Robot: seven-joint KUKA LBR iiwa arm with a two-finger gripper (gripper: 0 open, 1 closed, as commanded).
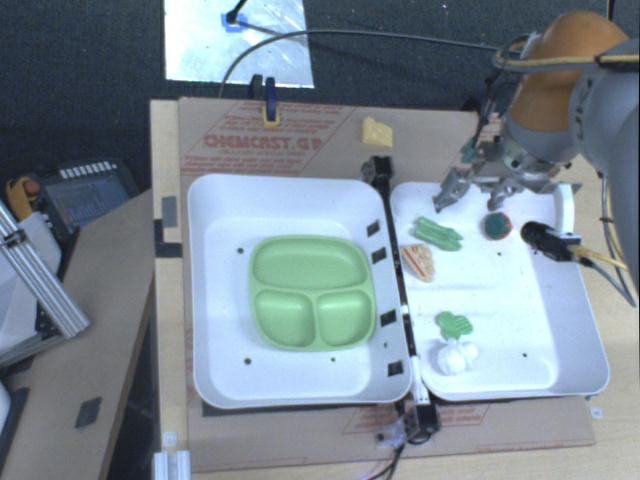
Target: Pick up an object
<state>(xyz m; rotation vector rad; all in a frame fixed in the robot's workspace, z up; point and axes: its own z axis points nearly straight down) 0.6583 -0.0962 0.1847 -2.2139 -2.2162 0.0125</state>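
Dark carpet surrounds a wooden bench [120, 268], and a brown cardboard sheet [290, 133] with red print lies on this bench under both bins. I take the black divider [392, 278] between the two bins as the landmark.

Far left of the divider, at the edge of the view, a dark device with a small screen [85, 203] sits beside an aluminium rail [40, 288]. Behind the bench, left of the divider, a shiny foil sheet [238, 26] lies on the carpet.

Directly left of the divider is the left bin [215, 368]. A green plate with three compartments [308, 293] lies flat in its middle.

Just behind the far end of the divider, a small yellow piece [377, 132] lies on the cardboard.

Right of the divider is the right bin [560, 368]. Close to the divider lies a beige and orange toy wedge [419, 262]. Behind it, a little more right, lies a long green toy vegetable [438, 233]. Toward the near side, a small green toy [454, 323] touches a white ball-like toy [453, 357]. Further from the divider, near the far wall, lies a round toy, dark green with a red spot [497, 226].

The gripper [470, 196] hangs over the far part of the right bin, its fingers spread apart with nothing between them. One fingertip is just behind the long green toy vegetable, the other just behind the round toy. The grey arm with its orange band [565, 63] comes in above it.
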